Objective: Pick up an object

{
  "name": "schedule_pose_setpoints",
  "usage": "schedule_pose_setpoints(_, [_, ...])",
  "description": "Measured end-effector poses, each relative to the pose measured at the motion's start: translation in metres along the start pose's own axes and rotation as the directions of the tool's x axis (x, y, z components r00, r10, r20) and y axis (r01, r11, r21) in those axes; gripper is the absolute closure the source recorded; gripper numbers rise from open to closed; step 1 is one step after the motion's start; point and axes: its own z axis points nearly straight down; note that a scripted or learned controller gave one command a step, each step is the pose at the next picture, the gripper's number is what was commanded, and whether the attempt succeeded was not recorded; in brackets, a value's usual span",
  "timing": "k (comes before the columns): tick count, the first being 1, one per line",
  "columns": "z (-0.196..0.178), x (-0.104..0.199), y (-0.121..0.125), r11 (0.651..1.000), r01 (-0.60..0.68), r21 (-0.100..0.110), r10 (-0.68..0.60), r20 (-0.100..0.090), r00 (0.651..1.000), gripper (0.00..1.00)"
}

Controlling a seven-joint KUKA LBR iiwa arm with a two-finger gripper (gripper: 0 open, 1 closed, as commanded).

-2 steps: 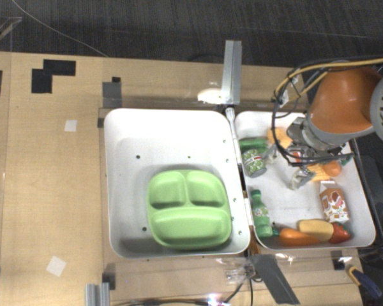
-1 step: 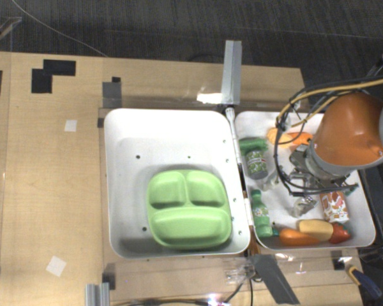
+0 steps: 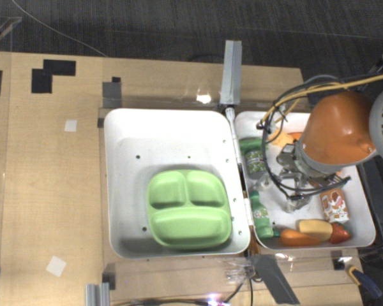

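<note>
the arm [image 3: 345, 129] comes in from the right and hangs over the right bin [image 3: 367, 229], its orange band taking up the upper middle of that bin. below the band you can see the wrist and a tangle of black cables, and the gripper [image 3: 295, 196] pokes down toward the bin floor around the middle. honestly can't tell if the claw is released or clenched, it's all dark metal and cable from this angle, and nothing is visibly caught in it.

stuff in the right bin: a green bottle [image 3: 253, 157] lying along the left wall in the upper half, and another green bottle [image 3: 260, 214] further down the same wall, lower left. along the bottom edge there's an orange carrot-looking thing [image 3: 300, 238] with a pale yellow piece [image 3: 315, 226] just above it, touching or nearly so. a red bit [image 3: 339, 234] sits at the right end of those two. just above that, near the right wall, is a small packet [image 3: 334, 206] with red and white print, tilted a little. something orange [image 3: 287, 136] peeks out at the top of the bin, mostly hidden by the arm, can't say what it is.

the left bin [image 3: 124, 136] holds a green tray [image 3: 189, 208] with three compartments, sitting toward the lower right of that bin, close to the wall shared with the right bin.

both bins sit on a wooden bench [image 3: 45, 196].
</note>
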Motion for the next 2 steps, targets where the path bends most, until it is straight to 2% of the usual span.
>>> schedule_pose_setpoints(1, [-0.001,0.018,0.026,1.000,-0.008,0.002,0.008,0.005,1.000,0.00])
schedule_pose_setpoints(2, [-0.015,0.012,0.024,1.000,-0.001,0.012,0.001,0.015,1.000,1.00])
